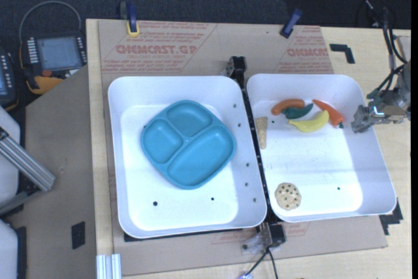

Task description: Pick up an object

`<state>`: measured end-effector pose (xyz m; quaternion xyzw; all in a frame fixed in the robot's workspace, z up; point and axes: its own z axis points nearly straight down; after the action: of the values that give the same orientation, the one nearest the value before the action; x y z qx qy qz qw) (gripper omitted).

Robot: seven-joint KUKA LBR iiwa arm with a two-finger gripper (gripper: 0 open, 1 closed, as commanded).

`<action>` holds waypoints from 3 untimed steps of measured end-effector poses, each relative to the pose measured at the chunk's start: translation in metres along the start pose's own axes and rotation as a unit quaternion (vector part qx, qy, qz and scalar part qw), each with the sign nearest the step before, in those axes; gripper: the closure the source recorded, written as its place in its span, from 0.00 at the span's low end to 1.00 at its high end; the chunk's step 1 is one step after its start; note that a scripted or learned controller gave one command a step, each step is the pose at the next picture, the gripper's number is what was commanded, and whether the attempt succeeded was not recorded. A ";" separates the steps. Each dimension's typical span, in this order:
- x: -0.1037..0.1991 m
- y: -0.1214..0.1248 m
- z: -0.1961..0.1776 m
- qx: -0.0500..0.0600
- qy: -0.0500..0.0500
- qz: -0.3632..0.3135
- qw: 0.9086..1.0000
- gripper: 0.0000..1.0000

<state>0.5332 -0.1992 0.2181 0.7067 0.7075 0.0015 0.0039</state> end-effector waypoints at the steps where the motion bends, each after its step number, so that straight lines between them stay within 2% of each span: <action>1: -0.001 0.002 -0.054 0.000 0.000 0.000 1.000 1.00; 2: 0.053 -0.006 -0.038 0.005 0.003 -0.002 1.000 1.00; 3: 0.100 -0.014 -0.043 0.004 0.002 0.000 1.000 1.00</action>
<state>0.5191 -0.0992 0.2608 0.7066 0.7076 0.0002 -0.0008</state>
